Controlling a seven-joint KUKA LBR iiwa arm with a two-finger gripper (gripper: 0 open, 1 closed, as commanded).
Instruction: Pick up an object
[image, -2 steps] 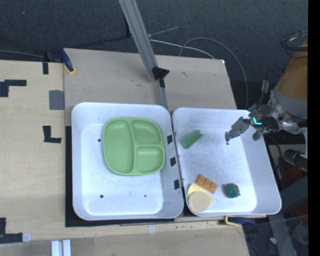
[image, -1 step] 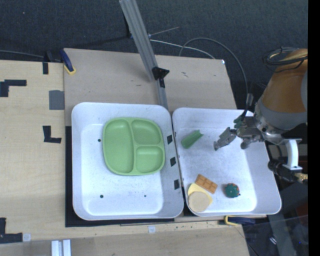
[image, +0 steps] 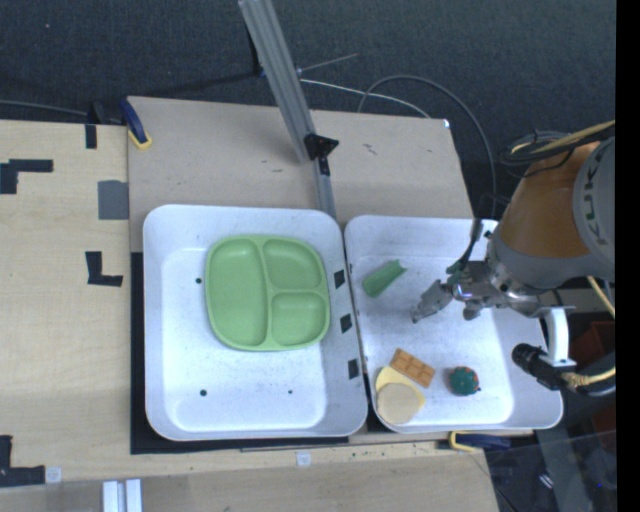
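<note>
Camera view looks down on two white bins side by side. The arm (image: 555, 215) comes in from three o'clock and hangs over the right bin (image: 500, 400). Its pincer (image: 440, 298) points toward nine o'clock, over bare white floor in the middle of that bin. I cannot tell how wide the pincer is; it is too small and blurry. I see nothing in it, and it does not seem to touch any toy.

I think this is the reaching step, with nothing picked up yet. The green block (image: 382, 277) is the nearest toy, near the tip at about ten o'clock. The waffle (image: 412, 367), the yellow disc (image: 399, 400) and the green and red ball (image: 462, 381) lie farther off, toward six o'clock. Next the pincer would need to get right over one toy, go down and squeeze.

The left bin (image: 175, 400) has a green plate (image: 267, 292).
</note>
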